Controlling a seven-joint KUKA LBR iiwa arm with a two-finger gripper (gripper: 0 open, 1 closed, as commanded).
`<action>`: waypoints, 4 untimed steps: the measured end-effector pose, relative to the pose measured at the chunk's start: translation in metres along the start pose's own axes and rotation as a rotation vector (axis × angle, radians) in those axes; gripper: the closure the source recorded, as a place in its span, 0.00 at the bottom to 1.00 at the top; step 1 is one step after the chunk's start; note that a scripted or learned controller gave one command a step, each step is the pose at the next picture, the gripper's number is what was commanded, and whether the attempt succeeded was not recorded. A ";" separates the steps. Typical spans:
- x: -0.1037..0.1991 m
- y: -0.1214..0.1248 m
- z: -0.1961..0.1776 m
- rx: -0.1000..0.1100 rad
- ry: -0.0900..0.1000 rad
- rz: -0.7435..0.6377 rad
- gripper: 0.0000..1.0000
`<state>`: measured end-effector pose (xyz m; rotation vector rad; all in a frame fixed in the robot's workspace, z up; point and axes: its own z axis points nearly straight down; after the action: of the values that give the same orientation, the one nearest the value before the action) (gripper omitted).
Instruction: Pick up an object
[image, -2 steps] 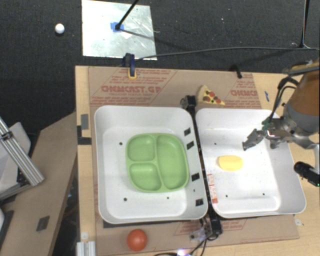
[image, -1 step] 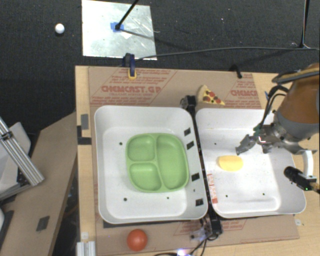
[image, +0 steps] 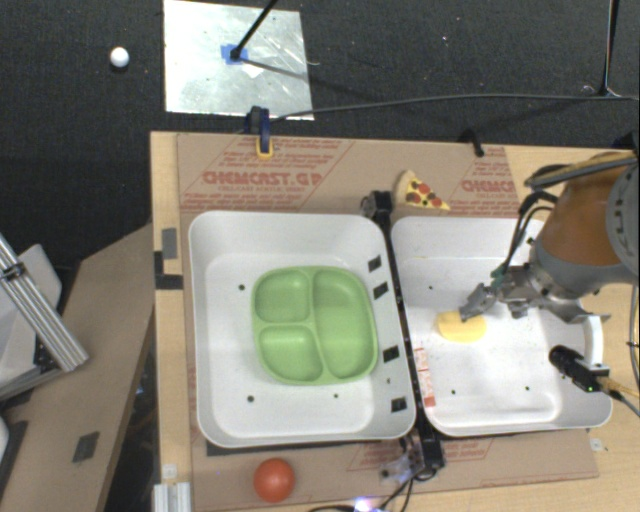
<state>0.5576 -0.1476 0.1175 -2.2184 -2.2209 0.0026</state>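
So the hand is down low in the right bin, tips right at the yellow piece, which lies just below them, probably lined up for a grab. Can't tell how wide it's open, or if it has anything.

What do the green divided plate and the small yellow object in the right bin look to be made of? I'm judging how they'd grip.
The green divided plate in the left white bin looks like moulded plastic: even colour, soft sheen, rounded compartment ridges. The small yellow object beside the gripper looks matte and smooth, perhaps plastic or rubbery toy food; its blur leaves this open.
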 end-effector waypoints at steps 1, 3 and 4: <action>0.000 0.001 0.033 -0.006 -0.001 0.001 0.00; -0.001 0.006 -0.024 -0.009 -0.002 -0.003 1.00; -0.010 0.004 -0.084 -0.011 -0.003 -0.002 1.00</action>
<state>0.5623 -0.1571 0.2017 -2.2229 -2.2308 -0.0062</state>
